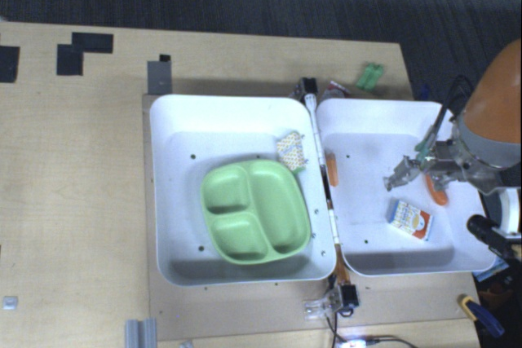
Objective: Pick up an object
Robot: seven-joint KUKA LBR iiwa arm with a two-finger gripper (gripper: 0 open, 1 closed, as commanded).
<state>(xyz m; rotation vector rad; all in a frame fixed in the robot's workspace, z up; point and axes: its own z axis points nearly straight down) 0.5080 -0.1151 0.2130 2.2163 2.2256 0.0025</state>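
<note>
White bins side by side on the counter (pixel 73 175): left bin (pixel 175 175) has a green divided tray (pixel 254 210) plus a small patterned packet (pixel 290 149) at the tray's 1 o'clock, touching its rim. Right bin (pixel 367 257) has three small things: an orange stick (pixel 332 170) along the left wall at 9 o'clock, a small white-and-orange carton (pixel 409 219) toward 5 o'clock, and an orange carrot-shaped piece (pixel 438 190) at 3 o'clock.

Your gripper (pixel 404 172) sits over the right bin, just past centre toward 3 o'clock, the carrot-shaped piece just beside it, the carton near at the gripper's 6 o'clock. Can't tell if it's released or clenched; too blurred. Nothing visibly between its tips, so treat it as holding nothing.

Pick judgement: the carton looks like your easiest target. Probably light, thin card, somewhat crushable, lying flat and tilted. Take it across the short sides, light squeeze. The carrot piece looks small, rounded, likely slick plastic; it could roll or squirt out, so pinch mid-body across its width. The tray is wide and stiff; only its rim gives you a hold.
</note>
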